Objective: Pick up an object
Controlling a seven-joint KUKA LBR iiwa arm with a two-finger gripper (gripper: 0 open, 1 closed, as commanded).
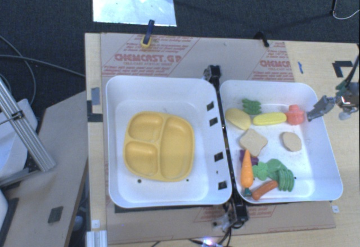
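The right bin (323, 164) holds several toy foods. Along its back lie a green leafy piece (251, 106), a pale yellow lump (237, 118), a long yellow piece (269, 119) and a red piece (295, 115). In the middle are a bread slice (253, 141) and a tan oval (291, 141). An orange carrot (246, 168), green vegetables (277, 173) and a small red-orange stick (264, 189) lie at the front. My gripper (316, 111) reaches in over the bin's right rim, just right of the red piece, with nothing seen in it.
The left bin (121, 99) carries a yellow divided plate (160, 146). A black divider with clips (220, 128) runs between the bins. Cardboard sheets lie under both bins. A metal frame (22, 128) stands at the far left.
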